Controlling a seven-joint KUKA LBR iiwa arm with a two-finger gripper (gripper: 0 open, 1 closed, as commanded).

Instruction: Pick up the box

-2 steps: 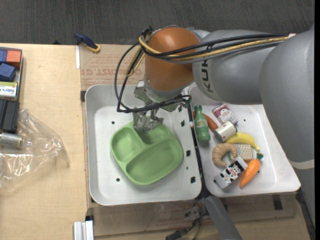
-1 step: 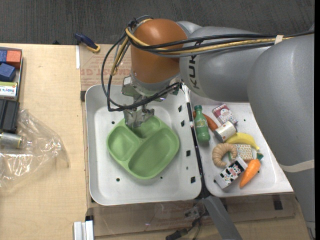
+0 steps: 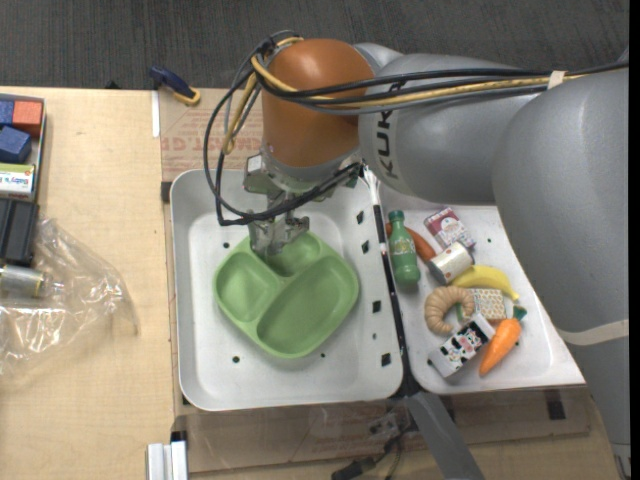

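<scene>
Box (image 3: 447,228) (pink and white) is seen in the right bin (image 3: 535,366), near its far edge.
Gripper (image 3: 280,236) is placed over a green divided plate (image 3: 300,313) in the left bin (image 3: 200,353), well apart from the box; whether it is clenched cannot be told.

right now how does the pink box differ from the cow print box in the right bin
The pink box is red-pink and white and lies at the far end of the right bin. The cow print box is black and white, looks longer, and lies at the near end beside the carrot. Both are small cartons lying tilted, apart from the gripper over the green plate.
</scene>
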